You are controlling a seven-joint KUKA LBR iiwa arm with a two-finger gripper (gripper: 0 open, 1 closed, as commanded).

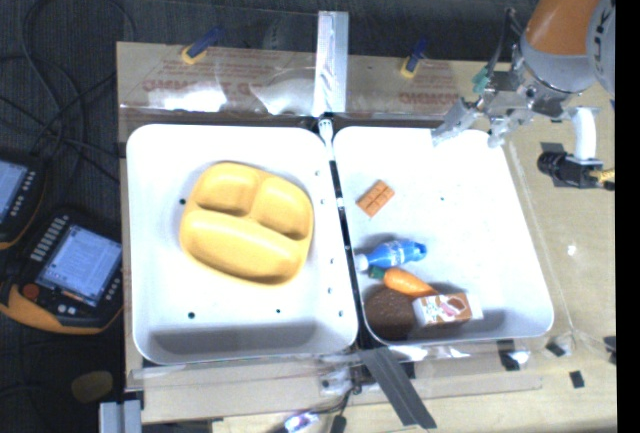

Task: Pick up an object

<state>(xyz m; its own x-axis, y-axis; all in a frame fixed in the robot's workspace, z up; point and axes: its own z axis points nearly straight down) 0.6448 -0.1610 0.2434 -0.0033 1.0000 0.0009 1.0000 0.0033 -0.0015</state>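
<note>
Closest to the lens, a small red-and-white carton (441, 309) lies at the right white bin's (520, 251) six o'clock edge, touching a dark brown round lump (388, 311) and a slim orange carrot-shaped piece (407, 282). Just above them lies a blue plastic bottle (394, 254); a small orange waffle-patterned block (375, 198) sits alone toward eleven o'clock. My gripper (478, 123) hovers at the bin's one o'clock corner, fingers spread apart, holding nothing. Diving into that crowded cluster risks pinching two pieces or slipping off the bottle's round side. A yellow compartment tray (247, 221) fills the left white bin (150, 311).
</note>
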